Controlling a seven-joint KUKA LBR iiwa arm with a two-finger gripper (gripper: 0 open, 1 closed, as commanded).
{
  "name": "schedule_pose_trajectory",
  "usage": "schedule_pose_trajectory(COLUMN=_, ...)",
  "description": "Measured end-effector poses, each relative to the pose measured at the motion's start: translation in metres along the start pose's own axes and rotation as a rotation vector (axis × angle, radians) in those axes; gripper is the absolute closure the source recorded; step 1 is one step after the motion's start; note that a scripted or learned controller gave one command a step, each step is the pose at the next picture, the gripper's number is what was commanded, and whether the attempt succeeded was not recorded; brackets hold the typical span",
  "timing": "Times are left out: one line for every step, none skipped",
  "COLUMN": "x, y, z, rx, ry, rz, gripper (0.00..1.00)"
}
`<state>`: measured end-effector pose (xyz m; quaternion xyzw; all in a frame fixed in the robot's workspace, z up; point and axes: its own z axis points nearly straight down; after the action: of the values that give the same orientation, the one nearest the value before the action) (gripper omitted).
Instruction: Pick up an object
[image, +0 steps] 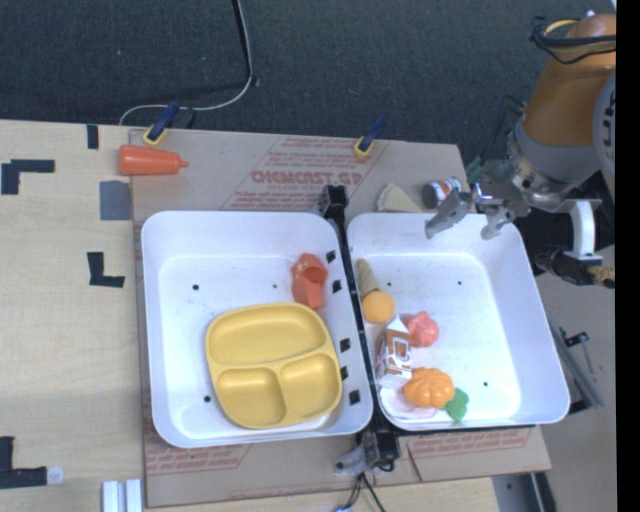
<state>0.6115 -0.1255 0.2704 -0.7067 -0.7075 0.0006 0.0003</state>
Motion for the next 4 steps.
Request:
schedule_pose_trajectory(x=-0.017, y=-0.055, z=0.096, rx=0.011, ry=0.002, rz=0.004, gripper=0.0)
schedule_pose_trajectory(x=0.012, y=-0.031, z=0.164, rx=-0.002, ry=-0.002, rz=0.003, gripper=0.0)
schedule_pose_trajectory(x=-0.009, y=-0.086, z=0.185, rx=-0.002, ry=0.0, rz=0.004, gripper=0.0)
schedule_pose_trajectory(x=-0.102, y=-0.045, z=0.039, rx=-0.019, ry=-0.012, rz=0.005, gripper=0.0)
